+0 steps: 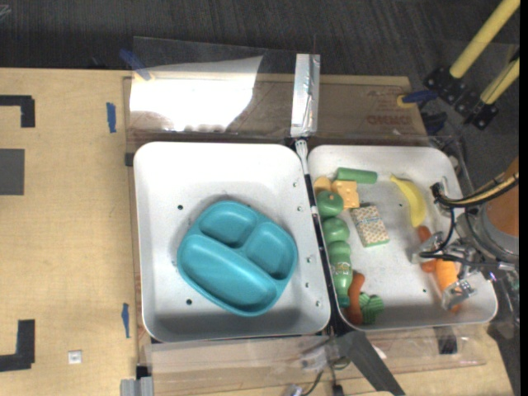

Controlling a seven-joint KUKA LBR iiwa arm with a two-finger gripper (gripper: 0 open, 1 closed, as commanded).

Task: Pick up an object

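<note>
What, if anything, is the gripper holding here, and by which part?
It cannot be told. The gripper is low in the right bin, near its right edge, right at a small orange item, but the view is too cluttered to show a hold.

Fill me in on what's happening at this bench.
A robot arm reaches in from the right, its gripper low at the right bin's right edge by an orange toy. A banana, green pieces and a patterned block lie in that bin. The left bin holds a teal divided plate.
</note>
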